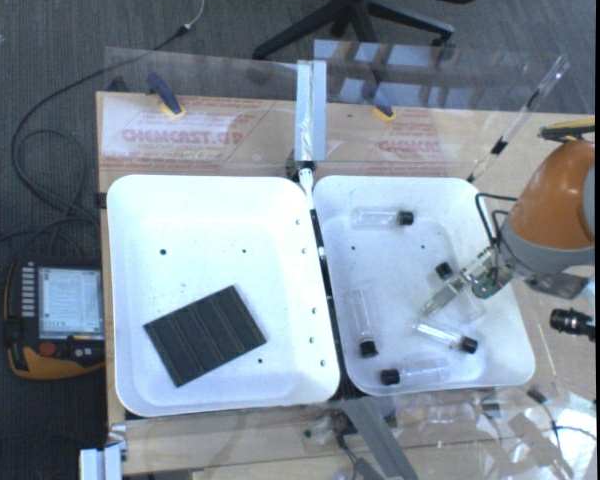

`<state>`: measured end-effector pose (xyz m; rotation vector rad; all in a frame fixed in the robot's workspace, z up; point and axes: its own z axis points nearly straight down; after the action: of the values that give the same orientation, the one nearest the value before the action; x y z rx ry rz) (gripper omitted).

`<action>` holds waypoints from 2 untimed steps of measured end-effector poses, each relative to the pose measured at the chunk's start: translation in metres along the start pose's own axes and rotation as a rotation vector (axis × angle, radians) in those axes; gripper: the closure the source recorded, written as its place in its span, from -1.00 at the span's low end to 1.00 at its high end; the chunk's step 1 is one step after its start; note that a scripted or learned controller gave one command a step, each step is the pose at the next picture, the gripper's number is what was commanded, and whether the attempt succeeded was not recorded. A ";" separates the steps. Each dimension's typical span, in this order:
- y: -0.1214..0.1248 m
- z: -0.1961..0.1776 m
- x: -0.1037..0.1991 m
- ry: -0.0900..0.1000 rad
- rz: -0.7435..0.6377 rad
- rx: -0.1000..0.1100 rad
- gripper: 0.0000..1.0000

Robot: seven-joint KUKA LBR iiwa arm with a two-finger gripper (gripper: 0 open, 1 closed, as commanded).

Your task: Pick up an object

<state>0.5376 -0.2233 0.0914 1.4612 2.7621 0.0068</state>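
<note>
The gripper (442,299) hangs with fingers apart in the right bin (500,363), above a clear tube (446,337) with a black cap; it looks light, hard and slippery, so grab its middle.

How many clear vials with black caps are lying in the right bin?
5: one vial at the top, one at left, one at the bottom, one lower right, one under the hand; more may be hidden.

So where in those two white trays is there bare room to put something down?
Left bin: bare all along the top, above the dark ridged panel. Right bin: crowded, with clear black-capped vials scattered about and the gripper low over them.
</note>
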 end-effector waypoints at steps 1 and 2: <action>-0.039 -0.001 0.025 -0.004 -0.036 -0.001 -1.00; -0.039 -0.001 0.025 -0.004 -0.035 -0.002 -1.00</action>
<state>0.4911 -0.2245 0.0919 1.4100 2.7834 0.0054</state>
